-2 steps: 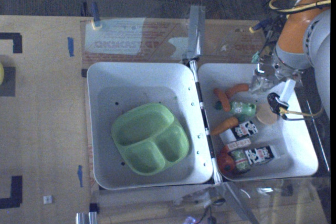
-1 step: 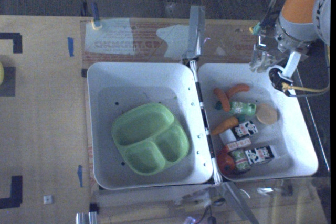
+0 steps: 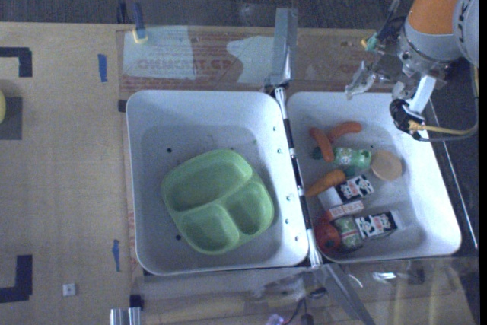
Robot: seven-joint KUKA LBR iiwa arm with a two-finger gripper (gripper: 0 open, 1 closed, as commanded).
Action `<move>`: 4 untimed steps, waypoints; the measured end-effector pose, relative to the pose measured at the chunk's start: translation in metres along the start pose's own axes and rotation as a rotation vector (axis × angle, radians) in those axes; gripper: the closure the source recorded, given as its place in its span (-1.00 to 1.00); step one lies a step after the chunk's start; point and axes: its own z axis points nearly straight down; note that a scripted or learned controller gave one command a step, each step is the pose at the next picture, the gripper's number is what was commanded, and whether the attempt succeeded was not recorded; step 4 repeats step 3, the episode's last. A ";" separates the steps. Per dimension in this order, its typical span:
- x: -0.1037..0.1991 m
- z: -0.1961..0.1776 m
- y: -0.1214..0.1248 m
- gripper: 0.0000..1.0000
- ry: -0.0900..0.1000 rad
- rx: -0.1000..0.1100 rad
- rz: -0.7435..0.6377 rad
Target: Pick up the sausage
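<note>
Two reddish-orange sausages lie in the right bin (image 3: 437,194), near its back left. One sausage (image 3: 345,129) lies almost level and the other sausage (image 3: 320,144) slants just left of it. My gripper (image 3: 386,91) hangs above the bin's back rim, up and to the right of both sausages and apart from them. Its fingers look spread, so it is open with nothing between them. A black cable loops beside the wrist.
A green bottle (image 3: 352,158), a tan disc (image 3: 386,165), an orange carrot-like piece (image 3: 326,182), two cow-print cartons (image 3: 354,189) (image 3: 375,224) and a red fruit (image 3: 327,237) crowd the right bin. The left bin (image 3: 152,118) holds a green divided plate (image 3: 217,200).
</note>
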 end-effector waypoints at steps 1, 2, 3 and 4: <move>0.035 0.115 -0.011 -1.00 0.001 0.003 0.176; 0.035 0.106 -0.012 1.00 -0.002 0.006 0.174; 0.103 -0.020 -0.030 1.00 0.001 0.001 0.202; 0.103 -0.020 -0.030 1.00 0.001 0.001 0.202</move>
